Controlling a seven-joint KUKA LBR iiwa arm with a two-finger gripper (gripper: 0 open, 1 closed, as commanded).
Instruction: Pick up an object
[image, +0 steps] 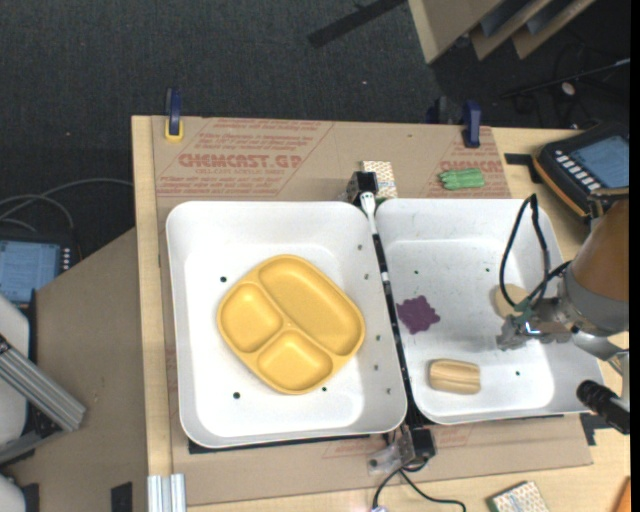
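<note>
Two shallow white bins sat side by side on the bench, the left bin (190, 330) filling the middle of the frame and the right bin (470, 225) reaching toward the right edge. In the left bin lay a yellow divided plate (290, 322), its three compartments facing up. The right bin held three small things: a purple grape cluster (418, 314) near its left wall, a tan bread roll (454, 376) below that toward the lower middle of the frame, and a small tan piece (510, 296) partly hidden beside the tool. The arm (608, 275) came in from the right edge, and its gripper (520, 330) hung low over the right part of the right bin, with a black cable (520, 240) looping above it. Whether the tool was clenched or released could not be told, since it was too small and blurred. The bread roll lay down and to the left of the gripper, apart from it; the grape cluster lay well to its left. Above the bins, on the brown board (240, 160), rested a small green object (462, 180).
</note>
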